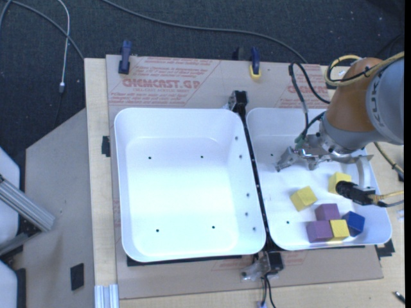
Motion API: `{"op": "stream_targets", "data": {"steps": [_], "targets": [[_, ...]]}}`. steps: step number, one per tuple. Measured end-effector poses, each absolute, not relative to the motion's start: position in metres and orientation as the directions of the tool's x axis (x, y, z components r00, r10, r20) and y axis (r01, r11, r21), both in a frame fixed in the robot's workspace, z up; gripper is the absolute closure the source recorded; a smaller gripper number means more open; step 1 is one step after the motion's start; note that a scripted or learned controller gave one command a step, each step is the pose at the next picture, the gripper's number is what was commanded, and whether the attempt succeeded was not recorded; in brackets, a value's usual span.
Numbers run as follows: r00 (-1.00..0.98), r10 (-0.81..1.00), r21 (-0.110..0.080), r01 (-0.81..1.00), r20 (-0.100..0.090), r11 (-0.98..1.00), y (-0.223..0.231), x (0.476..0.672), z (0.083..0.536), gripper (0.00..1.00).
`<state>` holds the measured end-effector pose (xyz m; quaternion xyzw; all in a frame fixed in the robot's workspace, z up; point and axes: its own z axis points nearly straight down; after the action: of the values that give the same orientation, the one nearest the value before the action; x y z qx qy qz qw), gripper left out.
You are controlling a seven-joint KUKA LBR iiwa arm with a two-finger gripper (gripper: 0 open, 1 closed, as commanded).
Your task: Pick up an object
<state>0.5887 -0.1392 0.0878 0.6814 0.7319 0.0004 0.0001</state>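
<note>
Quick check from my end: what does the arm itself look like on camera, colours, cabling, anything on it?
A thick grey arm with a broad orange band above the wrist. Below sits a silvery metal gripper with thin jaws. Black and yellow cables loop beside the band.

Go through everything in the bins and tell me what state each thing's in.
End effector: above right bin, nothing seen between fingers.
Yellow block: loose, apart from the others.
Purple blocks: clustered, touching.
Small yellow block: in cluster.
Blue block: in cluster.
</note>
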Motion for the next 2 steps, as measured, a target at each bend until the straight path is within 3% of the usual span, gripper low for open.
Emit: {"op": "stream_targets", "data": {"steps": [1, 2], "targets": [[-0.032, 0.999, 0.001, 0.999, 0.0, 0.032, -0.108, 0.601, 0.096, 0.0], [0.004, 1.0, -0.001, 1.0, -0.001, -0.004, -0.147, 0.546, 0.088, 0.0]]}}
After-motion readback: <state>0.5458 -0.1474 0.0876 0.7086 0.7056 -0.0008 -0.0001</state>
